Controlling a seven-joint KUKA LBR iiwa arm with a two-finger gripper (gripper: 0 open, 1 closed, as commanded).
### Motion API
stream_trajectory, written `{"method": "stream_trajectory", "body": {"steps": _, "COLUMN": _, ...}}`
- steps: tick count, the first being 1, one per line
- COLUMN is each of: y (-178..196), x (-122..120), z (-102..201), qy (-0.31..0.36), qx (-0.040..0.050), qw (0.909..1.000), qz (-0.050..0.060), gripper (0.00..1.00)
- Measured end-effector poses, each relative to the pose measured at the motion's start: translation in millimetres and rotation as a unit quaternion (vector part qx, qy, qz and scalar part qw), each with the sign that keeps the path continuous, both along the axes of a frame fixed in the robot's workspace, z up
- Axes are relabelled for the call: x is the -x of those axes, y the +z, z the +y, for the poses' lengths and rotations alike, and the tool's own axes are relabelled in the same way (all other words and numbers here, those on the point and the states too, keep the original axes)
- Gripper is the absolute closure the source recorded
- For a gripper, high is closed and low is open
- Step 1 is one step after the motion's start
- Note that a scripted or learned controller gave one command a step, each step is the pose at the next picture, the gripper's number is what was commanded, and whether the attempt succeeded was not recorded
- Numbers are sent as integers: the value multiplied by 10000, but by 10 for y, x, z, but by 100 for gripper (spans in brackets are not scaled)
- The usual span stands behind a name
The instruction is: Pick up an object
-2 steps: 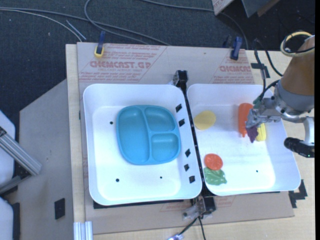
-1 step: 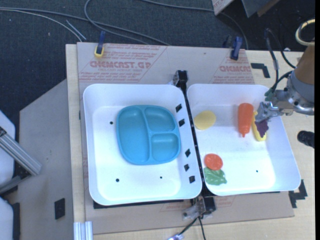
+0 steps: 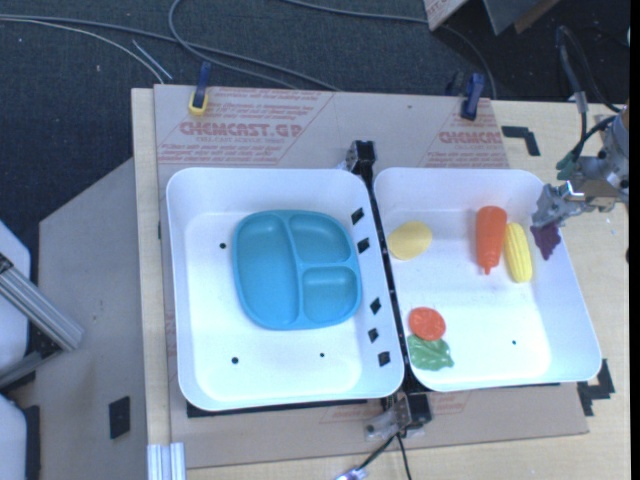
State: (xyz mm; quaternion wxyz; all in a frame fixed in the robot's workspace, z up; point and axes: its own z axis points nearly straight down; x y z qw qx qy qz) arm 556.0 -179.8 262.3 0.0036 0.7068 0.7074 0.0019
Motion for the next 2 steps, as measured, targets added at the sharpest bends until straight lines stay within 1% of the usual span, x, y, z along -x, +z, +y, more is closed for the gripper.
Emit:
{"method": "stream_trajectory", "body": {"steps": 1, "y": 25, "x": 130, "z": 489, "qy": 22, "qx": -28, "qw": 10000, "qz": 45, "gripper": 100}}
{"method": "stream_trajectory", "body": {"steps": 2, "y": 34, "x": 136, "z": 1096, "qy": 34, "qx": -31, "qw": 10000, "qz": 47, "gripper": 100}}
